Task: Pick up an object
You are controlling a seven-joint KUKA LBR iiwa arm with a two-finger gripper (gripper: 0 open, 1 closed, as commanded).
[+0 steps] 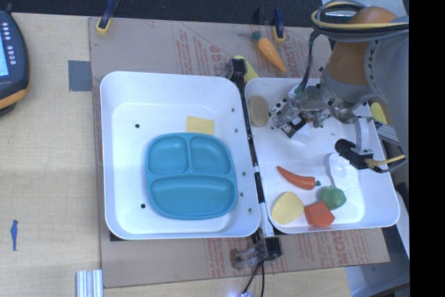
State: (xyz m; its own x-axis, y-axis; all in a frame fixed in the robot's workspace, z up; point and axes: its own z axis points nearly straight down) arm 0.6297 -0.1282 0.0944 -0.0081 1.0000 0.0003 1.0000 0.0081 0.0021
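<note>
Camera view: gripper (292,123), jaw state indiscernible, poised low at right bin's (379,219) far-left area, beside tan disc (258,110); chili (297,179) near front, evidently awaiting picking.

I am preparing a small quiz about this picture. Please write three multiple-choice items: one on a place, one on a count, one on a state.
1. Where does the blue divided plate lie?
A. left bin
B. right bin
C. on the bench outside the bins

2. How many compartments has the plate?
A. two
B. three
C. five

3. How is the toy carrot?
A. held in the claw
B. inside the right bin
C. lying on the cardboard beyond the bins

Key: 1 A, it sits in the left bin. 2 B, two small ones above one wide one. 3 C, it lies above the right bin, apart from the claw.
</note>
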